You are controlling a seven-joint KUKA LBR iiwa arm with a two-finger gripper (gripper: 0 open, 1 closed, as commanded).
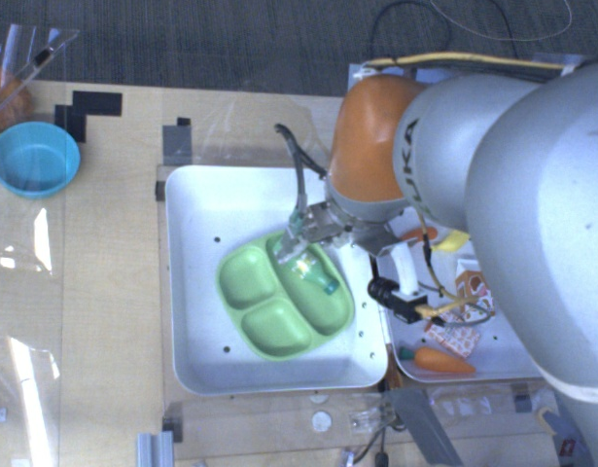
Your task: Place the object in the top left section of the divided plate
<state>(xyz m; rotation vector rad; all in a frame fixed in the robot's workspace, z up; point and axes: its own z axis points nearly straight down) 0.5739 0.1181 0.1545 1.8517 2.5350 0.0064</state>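
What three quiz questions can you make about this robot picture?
1. True or false: the green plate lies in the left bin.
2. What colour is the bowl on the bench? A red, B blue, C yellow.
3. Fill in: the carrot lies in the ____ bin.

Key: 1 true; 2 B; 3 right.
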